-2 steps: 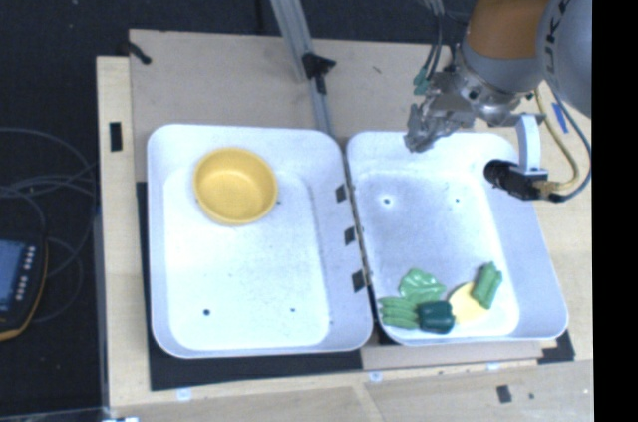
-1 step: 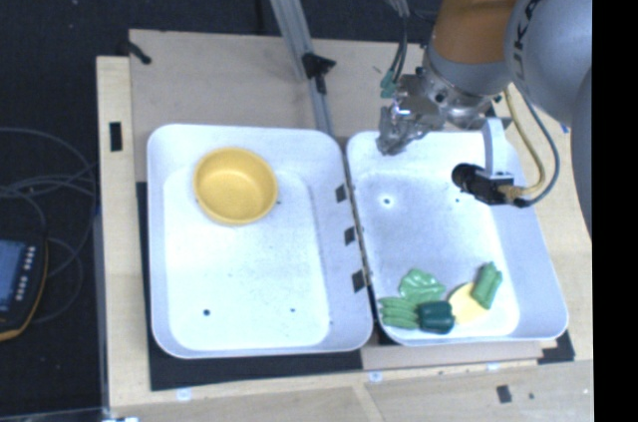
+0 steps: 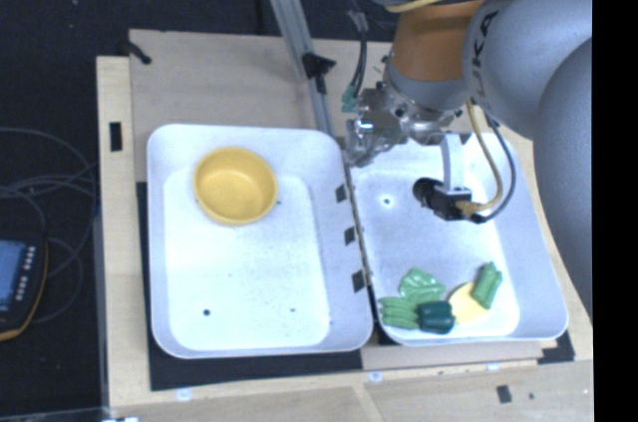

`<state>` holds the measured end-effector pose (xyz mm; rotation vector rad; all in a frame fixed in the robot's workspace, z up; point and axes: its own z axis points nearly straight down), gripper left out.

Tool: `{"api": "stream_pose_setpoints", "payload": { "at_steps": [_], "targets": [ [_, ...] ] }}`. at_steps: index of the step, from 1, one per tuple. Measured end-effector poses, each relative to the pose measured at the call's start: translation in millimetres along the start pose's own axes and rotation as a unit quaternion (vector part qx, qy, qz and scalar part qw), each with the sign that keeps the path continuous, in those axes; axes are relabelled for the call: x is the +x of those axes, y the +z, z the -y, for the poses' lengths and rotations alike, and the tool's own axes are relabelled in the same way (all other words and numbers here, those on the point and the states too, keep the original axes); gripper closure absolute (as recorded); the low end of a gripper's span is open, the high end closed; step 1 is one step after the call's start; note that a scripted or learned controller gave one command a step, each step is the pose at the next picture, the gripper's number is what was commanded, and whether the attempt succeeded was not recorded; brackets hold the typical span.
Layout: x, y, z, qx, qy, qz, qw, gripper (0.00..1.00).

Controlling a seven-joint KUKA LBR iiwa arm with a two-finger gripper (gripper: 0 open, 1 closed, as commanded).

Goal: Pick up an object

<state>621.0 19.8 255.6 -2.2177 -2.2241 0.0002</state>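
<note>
1. The grey arm with the orange band reaches in from the right, and its pincer [image 3: 371, 136] hangs over the far-left corner of the right-hand shallow white bin [image 3: 528, 240], close to the ridge where the two bins meet. The wrist and cables hide its tips, so I cannot tell whether it is wide or narrow, and nothing can be seen held in it.

2. The likeliest things to pick lie in a small heap at the near edge of that same bin: a leafy light-green plastic piece [image 3: 420, 285], a ribbed green pod-like piece [image 3: 398, 312], a dark teal block [image 3: 435, 316], a yellow soft-looking piece [image 3: 465, 303] and a short green stick-shaped piece [image 3: 486, 284]. They touch or overlap one another.

3. The relation that matters: the heap lies toward the camera and a little to the right of the pincer, well apart from it, across the bin's bare floor.

4. The green stick's long axis runs slanted, far-right to near-left; it sits at the heap's outer edge and looks the easiest to take cleanly.

5. A round yellow bowl [image 3: 235, 185] sits alone in the left-hand white bin [image 3: 169, 310], to the pincer's left, also well apart.
</note>
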Motion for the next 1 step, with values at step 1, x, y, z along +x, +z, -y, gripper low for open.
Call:
{"api": "stream_pose_setpoints", "payload": {
  "at_steps": [1],
  "targets": [
    [49.0,17.1,8.4,0.0,0.0,0.0,1.0,1.0]
  ]
}}
